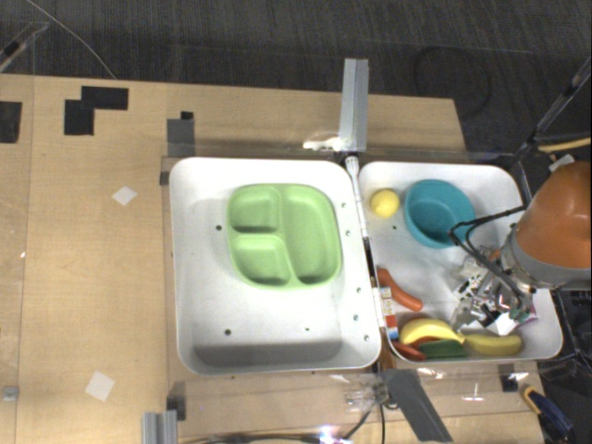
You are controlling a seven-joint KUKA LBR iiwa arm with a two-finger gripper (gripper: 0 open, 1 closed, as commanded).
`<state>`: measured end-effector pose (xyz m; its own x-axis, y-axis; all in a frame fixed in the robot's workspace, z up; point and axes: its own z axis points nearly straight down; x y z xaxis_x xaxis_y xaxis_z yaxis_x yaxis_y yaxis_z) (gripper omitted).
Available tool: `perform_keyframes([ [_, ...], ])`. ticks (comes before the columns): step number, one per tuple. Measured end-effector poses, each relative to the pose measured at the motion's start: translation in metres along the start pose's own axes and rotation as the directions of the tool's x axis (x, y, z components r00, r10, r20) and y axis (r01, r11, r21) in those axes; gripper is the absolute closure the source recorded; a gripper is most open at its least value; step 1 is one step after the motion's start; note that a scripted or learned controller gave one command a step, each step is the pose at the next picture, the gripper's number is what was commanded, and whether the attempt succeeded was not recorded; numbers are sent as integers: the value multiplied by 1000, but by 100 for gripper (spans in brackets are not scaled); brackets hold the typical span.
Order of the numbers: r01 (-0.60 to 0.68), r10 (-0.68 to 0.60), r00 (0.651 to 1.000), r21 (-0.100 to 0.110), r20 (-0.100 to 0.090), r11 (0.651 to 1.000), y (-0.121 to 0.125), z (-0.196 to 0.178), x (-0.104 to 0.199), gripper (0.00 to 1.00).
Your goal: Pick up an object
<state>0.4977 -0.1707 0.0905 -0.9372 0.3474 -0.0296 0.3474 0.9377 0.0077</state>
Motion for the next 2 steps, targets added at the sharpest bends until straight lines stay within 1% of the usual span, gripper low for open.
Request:
perform_keyframes([
  [1, 2, -2, 1000, 2, 5, 1000, -1, -12, -3, 100],
  [2, 2, -2, 1000, 2, 4, 1000, -1, -11, -2, 0],
])
